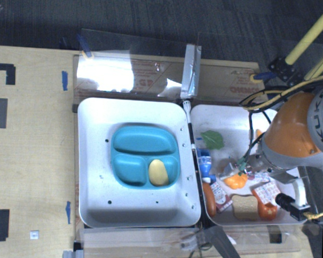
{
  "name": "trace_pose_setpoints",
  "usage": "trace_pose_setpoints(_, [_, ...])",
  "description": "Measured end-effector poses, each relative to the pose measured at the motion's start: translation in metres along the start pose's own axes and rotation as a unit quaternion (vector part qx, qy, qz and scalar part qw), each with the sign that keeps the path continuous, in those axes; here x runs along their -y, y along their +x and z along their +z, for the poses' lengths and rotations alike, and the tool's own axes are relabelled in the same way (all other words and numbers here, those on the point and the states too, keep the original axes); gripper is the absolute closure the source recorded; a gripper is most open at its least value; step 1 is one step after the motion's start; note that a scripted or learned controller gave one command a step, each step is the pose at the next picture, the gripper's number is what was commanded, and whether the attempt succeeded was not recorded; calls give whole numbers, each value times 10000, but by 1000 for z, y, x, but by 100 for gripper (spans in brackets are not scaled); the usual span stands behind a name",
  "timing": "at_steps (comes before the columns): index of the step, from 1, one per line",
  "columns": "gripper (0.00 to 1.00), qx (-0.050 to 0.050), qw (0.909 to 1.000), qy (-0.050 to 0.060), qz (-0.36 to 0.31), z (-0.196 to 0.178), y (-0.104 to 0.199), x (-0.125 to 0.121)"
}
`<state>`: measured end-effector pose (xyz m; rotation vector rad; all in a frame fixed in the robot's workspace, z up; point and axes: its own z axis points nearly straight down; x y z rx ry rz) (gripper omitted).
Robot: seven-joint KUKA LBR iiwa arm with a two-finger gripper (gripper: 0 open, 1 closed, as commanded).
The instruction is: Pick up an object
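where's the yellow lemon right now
In the camera view the yellow lemon sits in the lower right compartment of the blue tray, inside the left bin, away from the clutter in the right bin.

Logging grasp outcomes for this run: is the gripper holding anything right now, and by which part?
It cannot be told. The gripper sits low in the right bin just above an orange object, but its fingertips are hidden among the clutter.

A pale wooden bench top [26, 162] with black angular markings [6, 73] and small strips of blue tape [64, 80] fills the left side. Beyond its far edge lies dark grey ribbed flooring [156, 16]. Bright light glares off a clear plastic sheet [126, 73] behind the bins.
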<state>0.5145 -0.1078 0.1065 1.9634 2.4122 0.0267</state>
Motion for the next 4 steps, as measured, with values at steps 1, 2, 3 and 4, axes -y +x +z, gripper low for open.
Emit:
trace_pose_setpoints(1, [100,-42,9911,98,-1329,18,-5,-55])
trace_pose_setpoints(2, [100,-72,9983,121,-559,-78,51,-115])
trace_pose_setpoints(3, [100,-66,9992,176,356,-75,85,-114])
trace_pose_setpoints(4, [100,-74,9995,176,-250,-76,84,-111])
